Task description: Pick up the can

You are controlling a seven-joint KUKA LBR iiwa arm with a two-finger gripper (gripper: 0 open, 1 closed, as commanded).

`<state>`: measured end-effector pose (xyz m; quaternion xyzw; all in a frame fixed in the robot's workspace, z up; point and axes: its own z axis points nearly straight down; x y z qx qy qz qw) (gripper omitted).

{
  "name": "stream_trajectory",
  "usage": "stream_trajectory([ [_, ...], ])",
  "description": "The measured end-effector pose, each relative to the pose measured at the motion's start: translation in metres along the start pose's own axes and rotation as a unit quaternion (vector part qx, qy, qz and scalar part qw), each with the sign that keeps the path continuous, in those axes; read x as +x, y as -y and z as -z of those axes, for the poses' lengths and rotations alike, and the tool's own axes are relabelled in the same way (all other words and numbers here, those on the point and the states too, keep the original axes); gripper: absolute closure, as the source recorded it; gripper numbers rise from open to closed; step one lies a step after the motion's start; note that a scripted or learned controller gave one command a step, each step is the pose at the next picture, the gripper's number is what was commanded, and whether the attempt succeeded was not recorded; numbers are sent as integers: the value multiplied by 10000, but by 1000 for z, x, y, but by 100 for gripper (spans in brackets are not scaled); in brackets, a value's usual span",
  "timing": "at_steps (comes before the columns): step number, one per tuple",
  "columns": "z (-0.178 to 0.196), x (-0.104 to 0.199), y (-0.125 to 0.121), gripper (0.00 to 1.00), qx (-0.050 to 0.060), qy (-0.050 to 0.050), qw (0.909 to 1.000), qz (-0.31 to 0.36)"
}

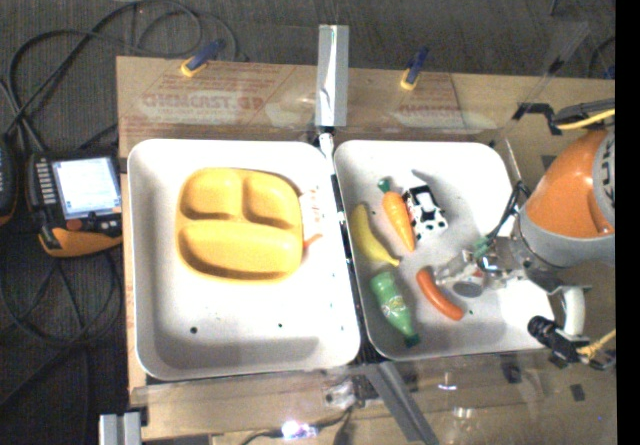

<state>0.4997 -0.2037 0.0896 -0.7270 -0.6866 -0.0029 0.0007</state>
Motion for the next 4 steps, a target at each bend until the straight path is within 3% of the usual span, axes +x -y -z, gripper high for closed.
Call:
stream_trajectory([
  [1, 9, -1, -2, 100, -12, 9, 10000, -5],
  [2, 52, -8, -48, 100, 40, 19, 9988, 481],
  [3, 7, -15, -34, 100, 35, 18, 9990, 451],
  [4, 80, -13, -94, 100, 35, 26, 9951, 990],
])
